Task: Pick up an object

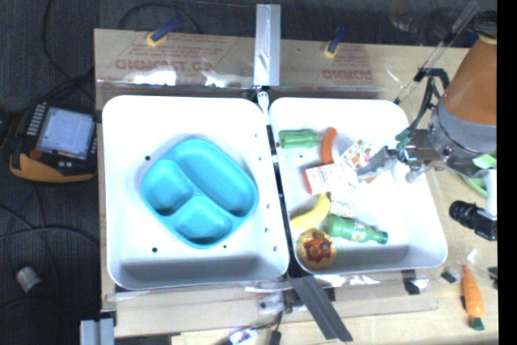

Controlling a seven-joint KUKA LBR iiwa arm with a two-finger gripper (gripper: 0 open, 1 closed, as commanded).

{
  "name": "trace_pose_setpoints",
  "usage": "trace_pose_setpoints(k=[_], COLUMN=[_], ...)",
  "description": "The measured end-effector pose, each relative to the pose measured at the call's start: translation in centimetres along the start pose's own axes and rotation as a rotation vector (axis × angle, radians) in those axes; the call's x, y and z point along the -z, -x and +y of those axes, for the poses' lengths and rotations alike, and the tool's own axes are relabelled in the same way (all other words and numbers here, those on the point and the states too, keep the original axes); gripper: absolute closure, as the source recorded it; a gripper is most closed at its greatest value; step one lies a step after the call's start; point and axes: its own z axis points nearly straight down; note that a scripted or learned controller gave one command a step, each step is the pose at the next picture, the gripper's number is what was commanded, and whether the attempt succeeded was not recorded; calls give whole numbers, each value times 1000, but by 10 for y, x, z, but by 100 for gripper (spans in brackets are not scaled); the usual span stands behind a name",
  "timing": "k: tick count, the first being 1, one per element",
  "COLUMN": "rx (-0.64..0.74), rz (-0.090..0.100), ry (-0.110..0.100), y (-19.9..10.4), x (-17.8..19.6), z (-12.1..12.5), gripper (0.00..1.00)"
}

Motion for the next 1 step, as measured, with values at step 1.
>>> trace_pose_setpoints(k=[1], rx=[0], rz=[0], ry=[0], y=[0], x=[0], z=[0], gripper=[0])
